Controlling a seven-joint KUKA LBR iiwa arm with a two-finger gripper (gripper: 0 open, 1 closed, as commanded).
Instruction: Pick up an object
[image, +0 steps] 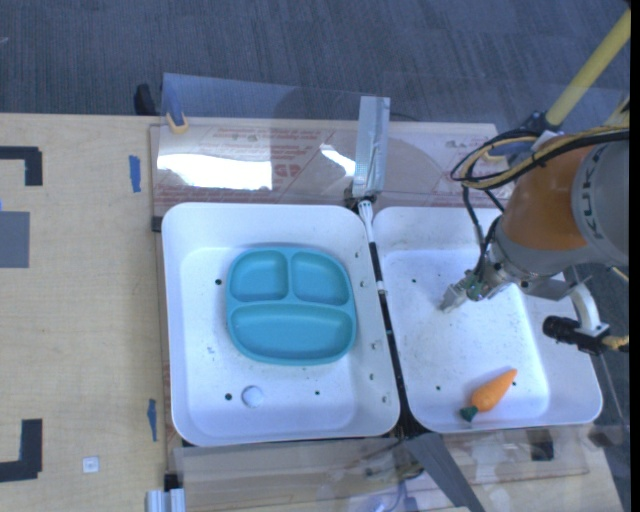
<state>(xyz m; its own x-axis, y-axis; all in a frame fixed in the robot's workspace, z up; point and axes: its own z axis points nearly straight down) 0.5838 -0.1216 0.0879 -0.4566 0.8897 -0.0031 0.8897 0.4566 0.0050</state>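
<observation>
So the arm (560, 205) comes in from the right, grey with that orange band, and its gripper (455, 297) sits low over the upper middle of the right bin (425, 385). Honestly can't tell if the jaws are open or closed, the tip is too small and blurry from this angle. Nothing is visibly between them.

The thing to grab looks like a toy carrot (490, 392), orange with a little green top. It's lying on the floor of the right bin near the front right corner, tilted diagonally, green end toward the front. It's well apart from the gripper.

Left bin (190, 300) holds a teal divided plate (291, 305), three compartments, sitting flat around the middle. There's also a small white round thing (252, 397) near that bin's front left.
</observation>
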